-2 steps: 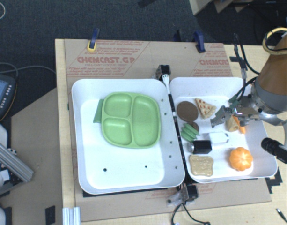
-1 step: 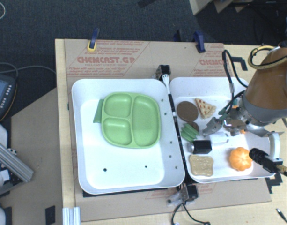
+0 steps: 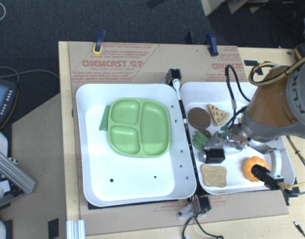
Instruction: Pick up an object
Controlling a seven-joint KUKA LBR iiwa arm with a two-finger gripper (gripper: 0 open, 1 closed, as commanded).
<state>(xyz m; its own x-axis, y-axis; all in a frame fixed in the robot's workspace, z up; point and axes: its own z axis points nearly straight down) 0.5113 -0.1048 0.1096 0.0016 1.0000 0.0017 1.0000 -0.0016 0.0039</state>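
The right bin (image 3: 286, 156) holds several food-shaped items. A brown round disc (image 3: 198, 117) and a tan triangular wedge (image 3: 218, 114) lie near its far side. A green piece (image 3: 199, 140) sits at the left wall, a slice of toast (image 3: 213, 175) at the near edge and an orange ball (image 3: 252, 166) at the near right. My gripper (image 3: 218, 146) hangs low over the middle of this bin, just right of the green piece and above the toast. I see nothing held in it.
The left bin (image 3: 92, 148) carries a green divided plate (image 3: 139, 127) in its far half. The arm's orange band (image 3: 271, 101) and grey wrist (image 3: 261, 131) cover the right bin's far right corner. Cables run along the bench behind the bins.
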